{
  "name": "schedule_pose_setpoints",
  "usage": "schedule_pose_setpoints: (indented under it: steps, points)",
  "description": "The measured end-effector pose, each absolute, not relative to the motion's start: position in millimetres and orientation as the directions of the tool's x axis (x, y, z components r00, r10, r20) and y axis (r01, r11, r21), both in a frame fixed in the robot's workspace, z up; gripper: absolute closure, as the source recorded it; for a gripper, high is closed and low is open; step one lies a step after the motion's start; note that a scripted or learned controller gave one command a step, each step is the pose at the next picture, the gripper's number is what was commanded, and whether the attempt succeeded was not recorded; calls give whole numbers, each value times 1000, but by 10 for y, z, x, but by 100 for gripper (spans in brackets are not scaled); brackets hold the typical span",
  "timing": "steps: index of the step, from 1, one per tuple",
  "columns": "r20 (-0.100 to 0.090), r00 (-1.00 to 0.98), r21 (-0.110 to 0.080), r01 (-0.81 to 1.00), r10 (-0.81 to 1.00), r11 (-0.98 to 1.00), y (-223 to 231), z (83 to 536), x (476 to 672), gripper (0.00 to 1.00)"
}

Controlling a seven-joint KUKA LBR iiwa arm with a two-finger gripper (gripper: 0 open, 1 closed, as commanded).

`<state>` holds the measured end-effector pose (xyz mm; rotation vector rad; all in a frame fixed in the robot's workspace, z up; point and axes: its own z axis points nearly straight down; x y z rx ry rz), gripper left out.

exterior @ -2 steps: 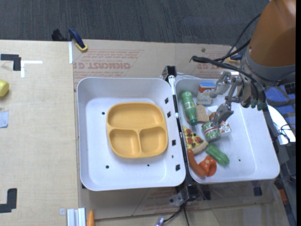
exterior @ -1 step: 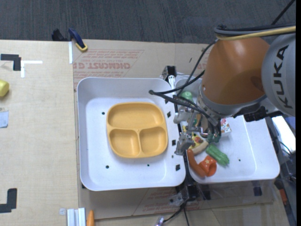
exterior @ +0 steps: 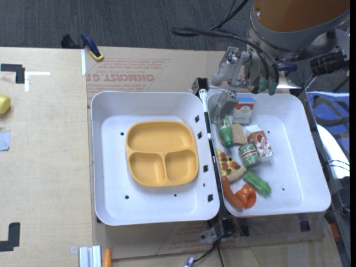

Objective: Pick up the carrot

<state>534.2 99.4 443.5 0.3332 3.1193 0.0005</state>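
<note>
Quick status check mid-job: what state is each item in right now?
gripper: above right bin's upper left, over the green bottle, nothing visibly held
carrot: lying in right bin, untouched
yellow tray: upright in left bin
green bottle: lying down

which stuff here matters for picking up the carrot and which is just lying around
Job: carrot; gripper; right bin.

Lying about: yellow tray; left bin; green bottle; can; pizza slice; green pepper; sausage.
</note>
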Motion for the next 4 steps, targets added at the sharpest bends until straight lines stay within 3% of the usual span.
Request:
schedule_pose_setpoints:
  steps: [1,2,3,4]
  points:
    - [-1,-1000,0,-16,-16,1000,1411,2073,5273,0]
    - [1,-999,2,47,47,999,1438,1058,5169,0]
    - [3,-999,4,49,49,999,1441,1123,5169,100]
    - [-4,-1000,5,-21,-21,1000,1461,966,5201,100]
